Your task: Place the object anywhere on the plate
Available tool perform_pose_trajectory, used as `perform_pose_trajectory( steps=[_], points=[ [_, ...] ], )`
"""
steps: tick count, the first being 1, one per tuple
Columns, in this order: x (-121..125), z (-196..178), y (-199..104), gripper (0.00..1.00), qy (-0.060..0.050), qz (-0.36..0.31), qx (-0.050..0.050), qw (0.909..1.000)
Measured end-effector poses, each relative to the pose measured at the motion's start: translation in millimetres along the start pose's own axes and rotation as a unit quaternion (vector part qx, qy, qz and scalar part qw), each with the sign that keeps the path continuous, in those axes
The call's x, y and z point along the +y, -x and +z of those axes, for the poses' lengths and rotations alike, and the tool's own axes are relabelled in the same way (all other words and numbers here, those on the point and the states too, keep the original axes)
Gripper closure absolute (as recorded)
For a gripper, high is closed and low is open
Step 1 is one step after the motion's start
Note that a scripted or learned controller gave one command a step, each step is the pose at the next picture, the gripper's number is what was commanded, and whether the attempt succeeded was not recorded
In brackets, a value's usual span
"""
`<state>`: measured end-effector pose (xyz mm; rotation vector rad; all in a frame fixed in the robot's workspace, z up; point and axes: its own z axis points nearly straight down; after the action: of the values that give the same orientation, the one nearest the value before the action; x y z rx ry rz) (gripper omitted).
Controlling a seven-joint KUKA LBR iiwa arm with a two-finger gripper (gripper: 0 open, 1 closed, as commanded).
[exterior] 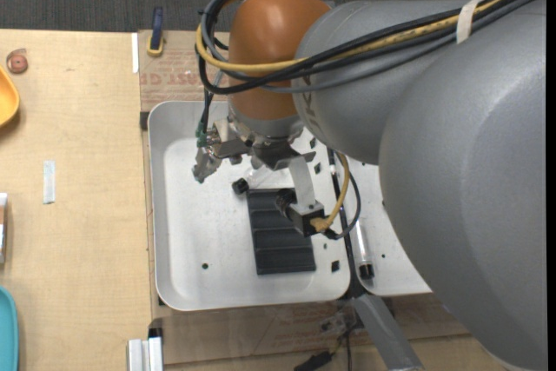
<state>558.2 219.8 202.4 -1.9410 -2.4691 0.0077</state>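
A black ribbed block (280,232) lies flat in the white bin (182,274), right of the bin's middle. My gripper (248,159) hangs under the orange wrist band (269,56) over the bin's upper middle, just above and left of the block. The arm's body hides the gripper's tips, and I cannot tell if it touches the block. An orange dish rim (7,102) shows at the far left edge of the wooden bench, well outside the bin. A teal curved rim (5,330) shows at the bottom left corner.
A slim black-and-white marker (358,249) lies at the bin's right side beside the block. The grey arm (452,169) covers the right half of the view. A white strip (49,182) and a small brown disc (16,62) lie on the wooden bench (78,256).
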Motion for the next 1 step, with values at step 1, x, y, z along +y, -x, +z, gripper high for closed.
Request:
perform_pose_trajectory(
  steps=[1],
  points=[
    [0.0, -7.7, 2.5, 1.0, -0.002, 0.002, -0.001, 1.0]
  ],
)
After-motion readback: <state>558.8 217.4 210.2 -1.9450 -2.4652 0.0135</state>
